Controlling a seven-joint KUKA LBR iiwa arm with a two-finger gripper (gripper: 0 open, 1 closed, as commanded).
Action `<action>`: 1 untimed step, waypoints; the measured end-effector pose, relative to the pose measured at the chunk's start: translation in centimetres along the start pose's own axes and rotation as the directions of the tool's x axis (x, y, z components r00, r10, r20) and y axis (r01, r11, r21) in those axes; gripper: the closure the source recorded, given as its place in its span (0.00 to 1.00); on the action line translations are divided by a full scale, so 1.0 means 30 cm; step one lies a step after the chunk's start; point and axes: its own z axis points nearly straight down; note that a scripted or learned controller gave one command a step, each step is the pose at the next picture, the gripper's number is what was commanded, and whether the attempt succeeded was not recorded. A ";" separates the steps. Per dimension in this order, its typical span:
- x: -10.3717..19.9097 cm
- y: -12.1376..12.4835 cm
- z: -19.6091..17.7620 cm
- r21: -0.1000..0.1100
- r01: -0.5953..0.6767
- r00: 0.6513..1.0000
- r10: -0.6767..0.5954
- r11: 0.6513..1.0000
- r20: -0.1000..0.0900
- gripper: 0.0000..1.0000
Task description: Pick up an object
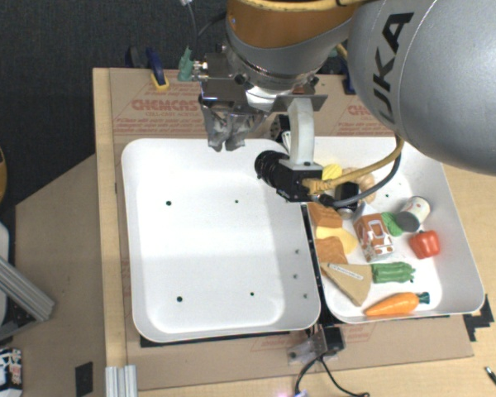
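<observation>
The gripper point(225, 136) of a grey robot arm hangs over the far edge of the left white bin point(207, 255). The right bin point(456, 263) holds toy food: an orange carrot point(393, 304) at its near edge, a red pepper point(426, 244), and possibly a cheese wedge point(352, 281).

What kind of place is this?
Probably a robotics lab: a KUKA arm over a white left bin, and a right bin of apparent toy food like a carrot.
</observation>
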 end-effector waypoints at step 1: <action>-0.008 0.137 -0.376 -0.032 -0.004 1.000 0.004 0.999 -0.008 1.00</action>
